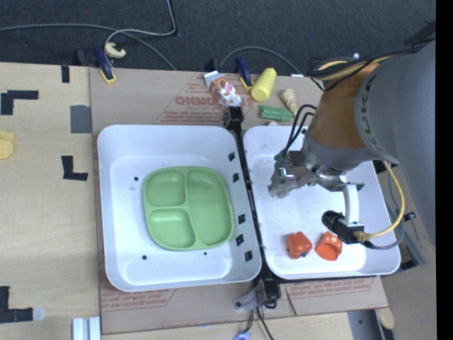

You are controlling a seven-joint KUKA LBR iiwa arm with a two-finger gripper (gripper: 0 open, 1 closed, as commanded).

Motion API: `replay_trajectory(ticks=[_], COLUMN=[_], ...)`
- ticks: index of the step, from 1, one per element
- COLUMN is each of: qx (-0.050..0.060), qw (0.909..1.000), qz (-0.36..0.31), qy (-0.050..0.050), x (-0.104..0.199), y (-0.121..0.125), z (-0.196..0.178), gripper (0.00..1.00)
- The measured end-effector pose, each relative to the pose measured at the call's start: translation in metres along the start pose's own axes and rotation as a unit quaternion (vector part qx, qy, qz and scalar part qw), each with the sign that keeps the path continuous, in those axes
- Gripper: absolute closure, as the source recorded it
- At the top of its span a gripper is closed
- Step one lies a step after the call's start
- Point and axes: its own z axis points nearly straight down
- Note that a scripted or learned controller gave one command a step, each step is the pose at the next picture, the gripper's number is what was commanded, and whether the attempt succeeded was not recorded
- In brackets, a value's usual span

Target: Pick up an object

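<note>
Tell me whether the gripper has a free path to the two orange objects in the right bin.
Probably yes. The gripper sits in the right bin, and the orange objects lie apart near its front wall, with bare floor between.

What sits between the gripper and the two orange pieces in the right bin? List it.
Nothing visible does. The gripper hangs over bare white floor of the right bin; the two orange pieces lie nearer the front wall, with open bin floor between.
</note>
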Motion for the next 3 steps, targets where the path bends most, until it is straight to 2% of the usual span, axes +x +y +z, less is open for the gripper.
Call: replay_trajectory(ticks=[1, 2, 3], qx=[0.0, -0.001, 0.0], qw=[1.0, 1.0, 1.0], qz=[0.0, 0.001, 0.002], qy=[0.0, -0.001, -0.001], x=[0.034, -0.004, -0.109], y=[0.061, 0.033, -0.002], z=[0.0, -0.055, -0.031], gripper=[1.0, 1.0, 1.0])
